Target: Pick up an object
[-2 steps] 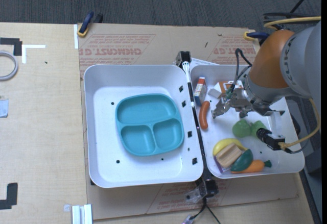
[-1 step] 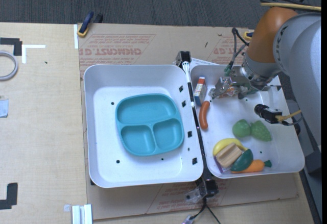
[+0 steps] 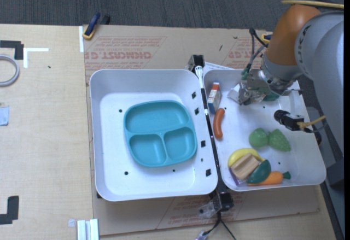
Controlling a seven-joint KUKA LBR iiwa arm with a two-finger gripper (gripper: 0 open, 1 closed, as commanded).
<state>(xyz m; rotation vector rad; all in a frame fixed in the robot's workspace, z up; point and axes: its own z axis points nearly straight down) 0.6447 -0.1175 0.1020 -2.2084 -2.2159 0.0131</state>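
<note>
The gripper (image 3: 249, 93) hangs low at the far end of the right bin (image 3: 306, 176); whether it is clenched I cannot tell. The toys lie apart from it: a sausage (image 3: 219, 123) left, green pieces (image 3: 269, 139) nearer. Closing here likely grabs nothing.

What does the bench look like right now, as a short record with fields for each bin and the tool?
left bin: holds a teal divided tray
right bin: hot dog by the divider, small bottle behind it, two green pieces mid-bin, banana, bread slice and carrot at the near edge
tool: low over the far end of the right bin, nothing seen in it
arm: enters from the right
</note>
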